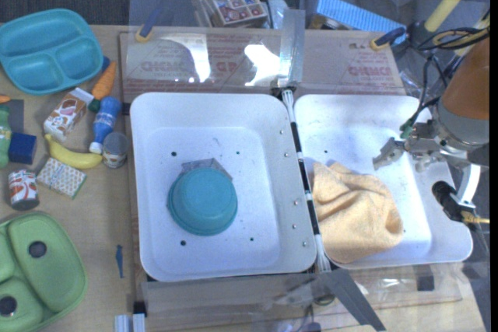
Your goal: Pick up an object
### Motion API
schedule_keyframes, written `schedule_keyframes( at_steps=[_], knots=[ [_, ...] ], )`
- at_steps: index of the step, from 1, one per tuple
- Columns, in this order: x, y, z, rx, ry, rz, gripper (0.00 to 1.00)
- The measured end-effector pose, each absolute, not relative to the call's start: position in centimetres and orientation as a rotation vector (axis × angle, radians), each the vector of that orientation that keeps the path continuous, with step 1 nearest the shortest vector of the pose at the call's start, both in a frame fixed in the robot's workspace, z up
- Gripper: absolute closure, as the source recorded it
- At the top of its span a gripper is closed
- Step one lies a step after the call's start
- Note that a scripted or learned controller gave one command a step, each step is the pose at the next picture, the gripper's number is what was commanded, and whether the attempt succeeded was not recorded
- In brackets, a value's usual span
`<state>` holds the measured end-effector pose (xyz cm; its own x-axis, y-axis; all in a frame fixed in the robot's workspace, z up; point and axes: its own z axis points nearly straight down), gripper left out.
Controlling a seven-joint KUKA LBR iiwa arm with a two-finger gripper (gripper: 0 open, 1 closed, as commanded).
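**Pincer over right bin, nothing held**

2 white bins side by side on the bench. Left bin (148,128): 1 teal bowl (203,200), upside down, toward the bin's front-left, sitting on a grey scrap. Right bin (350,120): 1 yellow cloth (354,214), crumpled, against the bin's left wall and front half.

Arm enters from the bench's right edge. Pincer (411,148) sits over the right bin's right side, tilted, just beside the cloth's upper right and apart from it. Fingers spread wide, nothing between them.

Bench left edge, outside the bins: teal divided plate (50,50) at the back-left corner, green tray (35,272) at the front-left corner, banana (71,155), small carton (67,113) and blue-white bottle (103,123) between them.
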<state>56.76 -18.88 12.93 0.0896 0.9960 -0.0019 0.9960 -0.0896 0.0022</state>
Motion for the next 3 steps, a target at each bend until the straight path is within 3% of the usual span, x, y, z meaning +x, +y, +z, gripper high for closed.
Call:
schedule_keyframes(
  at_steps=[1,2,3],
  knots=[
    [48.3,-16.3,9.1,2.017,2.395,0.011,0.0],
    [48.5,-16.2,10.1,2.016,2.392,0.018,1.0],
    [52.6,-9.0,18.5,2.079,2.354,0.0,1.0]
  ],
)
